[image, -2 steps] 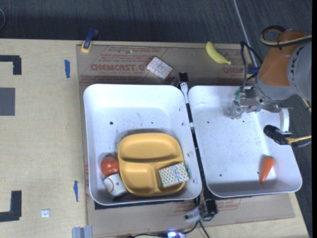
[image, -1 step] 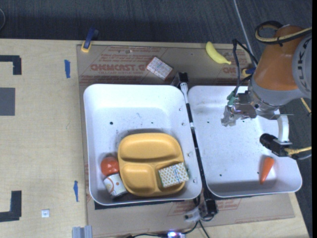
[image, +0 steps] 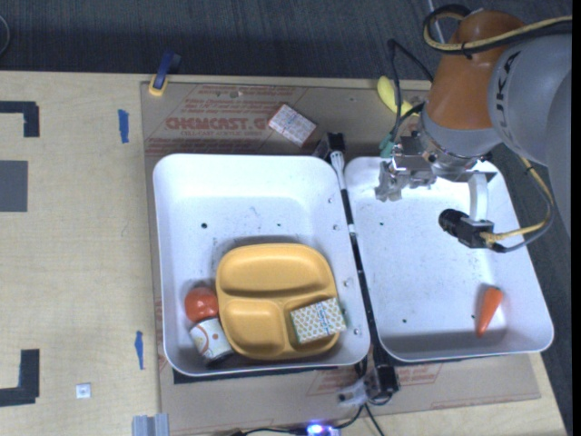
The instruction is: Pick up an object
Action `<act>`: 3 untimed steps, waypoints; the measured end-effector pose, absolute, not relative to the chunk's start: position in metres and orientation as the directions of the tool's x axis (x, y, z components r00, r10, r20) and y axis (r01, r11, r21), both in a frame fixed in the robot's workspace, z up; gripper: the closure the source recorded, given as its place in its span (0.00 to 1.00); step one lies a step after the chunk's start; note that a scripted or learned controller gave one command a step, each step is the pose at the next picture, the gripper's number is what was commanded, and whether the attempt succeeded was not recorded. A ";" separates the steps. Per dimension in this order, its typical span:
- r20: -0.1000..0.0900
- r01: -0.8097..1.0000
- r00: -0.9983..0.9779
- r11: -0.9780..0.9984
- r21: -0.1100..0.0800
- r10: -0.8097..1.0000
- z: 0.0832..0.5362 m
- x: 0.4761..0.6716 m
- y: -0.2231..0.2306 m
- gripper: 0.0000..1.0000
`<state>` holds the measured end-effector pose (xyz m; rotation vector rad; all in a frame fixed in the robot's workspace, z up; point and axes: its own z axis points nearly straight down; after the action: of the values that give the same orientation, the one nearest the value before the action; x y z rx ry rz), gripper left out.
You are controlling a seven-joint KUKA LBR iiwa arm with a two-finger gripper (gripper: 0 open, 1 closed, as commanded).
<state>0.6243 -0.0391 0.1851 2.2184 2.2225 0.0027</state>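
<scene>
An orange carrot (image: 488, 310) lies in the right bin (image: 427, 325), near its front right corner. The left bin (image: 245, 184) holds a yellow divided plate (image: 265, 291) with a green-patterned block (image: 318, 320) resting in its front right compartment. A red-orange round piece (image: 201, 302) and a white and orange piece (image: 211, 339) sit just left of the plate. My gripper (image: 396, 180) hangs over the far left corner of the right bin, well away from the carrot, and I see nothing held in it.
A black cable fitting (image: 465, 226) dangles from the arm over the right bin. On the cardboard behind the bins lie a small printed card (image: 290, 123) and a yellow item (image: 388, 94). A blue clip (image: 163, 71) sits at the far left corner.
</scene>
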 end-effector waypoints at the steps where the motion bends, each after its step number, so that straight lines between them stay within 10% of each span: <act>1: 0.001 1.000 -0.002 0.002 -0.003 1.000 0.221 0.553 0.018 1.00; 2: 0.001 1.000 0.001 -0.001 -0.002 1.000 0.191 0.490 0.019 1.00; 3: 0.001 1.000 0.001 -0.001 -0.001 1.000 0.185 0.480 -0.042 1.00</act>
<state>0.4799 -0.0424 0.1848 2.2237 2.2208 0.0003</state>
